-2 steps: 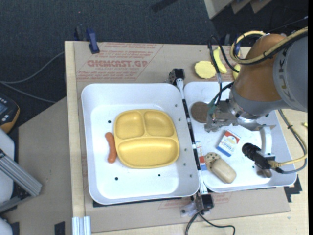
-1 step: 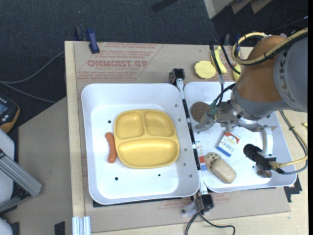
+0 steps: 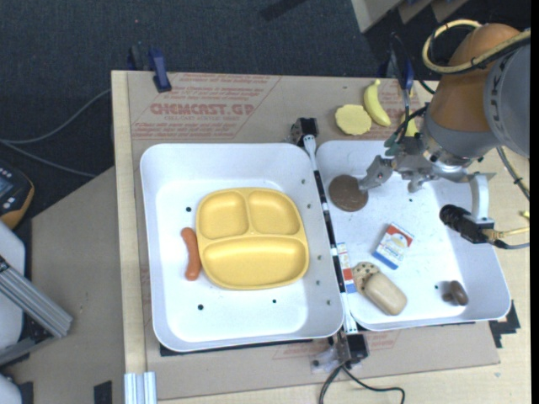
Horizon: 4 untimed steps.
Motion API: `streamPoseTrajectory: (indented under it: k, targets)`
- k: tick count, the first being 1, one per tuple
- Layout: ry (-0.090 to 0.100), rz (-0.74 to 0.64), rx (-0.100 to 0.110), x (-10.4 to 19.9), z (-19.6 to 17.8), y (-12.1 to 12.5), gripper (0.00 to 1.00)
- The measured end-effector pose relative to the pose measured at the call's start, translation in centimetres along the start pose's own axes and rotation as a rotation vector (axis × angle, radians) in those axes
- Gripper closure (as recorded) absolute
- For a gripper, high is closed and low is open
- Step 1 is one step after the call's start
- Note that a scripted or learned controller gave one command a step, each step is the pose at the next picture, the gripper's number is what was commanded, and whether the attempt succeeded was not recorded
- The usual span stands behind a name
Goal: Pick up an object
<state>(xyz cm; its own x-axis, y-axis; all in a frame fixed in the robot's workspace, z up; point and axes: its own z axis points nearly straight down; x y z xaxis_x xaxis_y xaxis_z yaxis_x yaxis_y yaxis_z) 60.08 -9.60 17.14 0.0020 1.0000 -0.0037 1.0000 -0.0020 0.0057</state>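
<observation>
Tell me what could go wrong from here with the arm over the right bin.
1. The tool sits beside the brown round disc, close to the divider between the bins; a descent may clip that rim or push the disc instead of grasping it.
2. The disc looks flat, so the fingers may slide over it.
3. The small carton, the bread roll and the cookie lie close together in the right bin; a sweep there could scatter them.

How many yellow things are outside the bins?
2: a banana and a round yellow piece beside it, both on the bench behind the right bin. The arm may hide more.
</observation>
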Motion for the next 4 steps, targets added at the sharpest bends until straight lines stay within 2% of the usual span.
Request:
streamPoseTrajectory:
  k: [1,2,4]
  targets:
    - [0.006,-0.002,0.007,-0.4,9.1,2.1,0.0]
    - [0.002,-0.005,-0.002,0.5,8.5,6.8,0.0]
    - [0.003,-0.002,0.002,0.5,8.4,4.6,0.0]
